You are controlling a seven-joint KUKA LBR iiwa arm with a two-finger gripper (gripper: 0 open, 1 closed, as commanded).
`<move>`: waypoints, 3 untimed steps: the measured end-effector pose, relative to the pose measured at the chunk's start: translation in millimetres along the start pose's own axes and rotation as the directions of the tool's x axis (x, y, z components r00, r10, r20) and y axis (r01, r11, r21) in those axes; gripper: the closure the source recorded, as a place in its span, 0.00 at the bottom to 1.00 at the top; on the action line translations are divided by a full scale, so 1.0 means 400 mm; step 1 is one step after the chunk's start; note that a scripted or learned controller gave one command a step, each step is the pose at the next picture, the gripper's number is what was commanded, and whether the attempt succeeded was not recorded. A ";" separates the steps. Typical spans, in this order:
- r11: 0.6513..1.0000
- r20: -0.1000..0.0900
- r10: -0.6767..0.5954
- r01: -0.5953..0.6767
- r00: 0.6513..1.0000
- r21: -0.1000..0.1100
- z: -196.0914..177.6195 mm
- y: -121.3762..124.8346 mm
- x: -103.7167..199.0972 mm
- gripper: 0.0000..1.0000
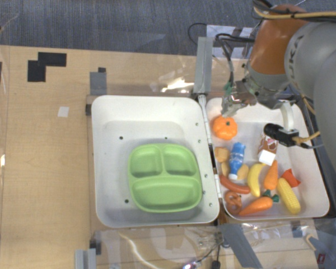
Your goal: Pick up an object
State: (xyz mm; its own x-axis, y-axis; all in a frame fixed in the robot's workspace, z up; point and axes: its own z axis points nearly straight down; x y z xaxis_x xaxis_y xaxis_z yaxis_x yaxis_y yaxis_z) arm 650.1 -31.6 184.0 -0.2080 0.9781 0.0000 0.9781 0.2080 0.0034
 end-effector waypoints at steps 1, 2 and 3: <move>1.000 0.000 0.000 0.000 1.000 0.001 0.001 -0.001 -0.001 0.00; 0.955 0.001 0.296 -0.296 0.955 0.002 -0.130 0.014 0.009 0.00; 0.978 0.001 0.207 -0.207 0.978 0.005 0.005 -0.156 -0.075 0.00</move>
